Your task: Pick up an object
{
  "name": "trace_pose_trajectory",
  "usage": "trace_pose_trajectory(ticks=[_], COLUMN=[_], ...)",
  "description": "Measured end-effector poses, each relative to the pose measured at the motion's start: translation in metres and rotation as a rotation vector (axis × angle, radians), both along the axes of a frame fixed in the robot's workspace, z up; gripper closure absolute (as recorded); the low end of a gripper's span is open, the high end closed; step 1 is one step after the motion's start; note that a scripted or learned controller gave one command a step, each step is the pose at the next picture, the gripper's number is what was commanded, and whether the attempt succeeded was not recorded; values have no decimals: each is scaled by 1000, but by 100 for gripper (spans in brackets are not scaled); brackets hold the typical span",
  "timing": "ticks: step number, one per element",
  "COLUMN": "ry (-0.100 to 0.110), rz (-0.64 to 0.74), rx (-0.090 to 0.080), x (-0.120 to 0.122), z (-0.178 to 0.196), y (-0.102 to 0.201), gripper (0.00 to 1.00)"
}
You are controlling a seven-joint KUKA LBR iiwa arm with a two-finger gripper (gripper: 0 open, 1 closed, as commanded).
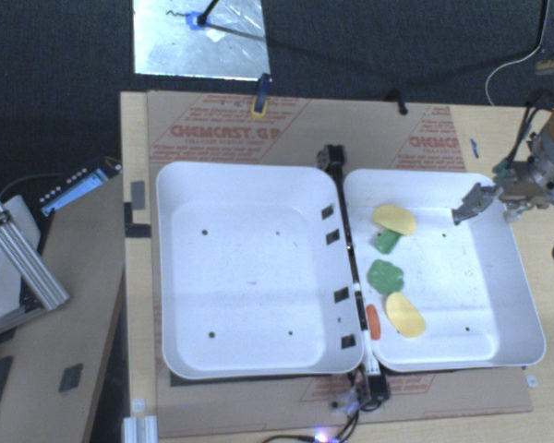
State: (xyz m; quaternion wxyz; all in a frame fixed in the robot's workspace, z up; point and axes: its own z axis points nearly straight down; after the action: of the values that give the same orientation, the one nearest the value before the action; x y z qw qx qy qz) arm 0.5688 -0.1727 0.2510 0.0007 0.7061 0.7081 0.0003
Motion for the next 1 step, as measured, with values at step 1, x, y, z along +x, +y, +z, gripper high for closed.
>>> trace_pose_trajectory(ticks=[1], ry=[-3], rz=[4], rx=[-1], x=[1], z=[11], y=[0], gripper=[100])
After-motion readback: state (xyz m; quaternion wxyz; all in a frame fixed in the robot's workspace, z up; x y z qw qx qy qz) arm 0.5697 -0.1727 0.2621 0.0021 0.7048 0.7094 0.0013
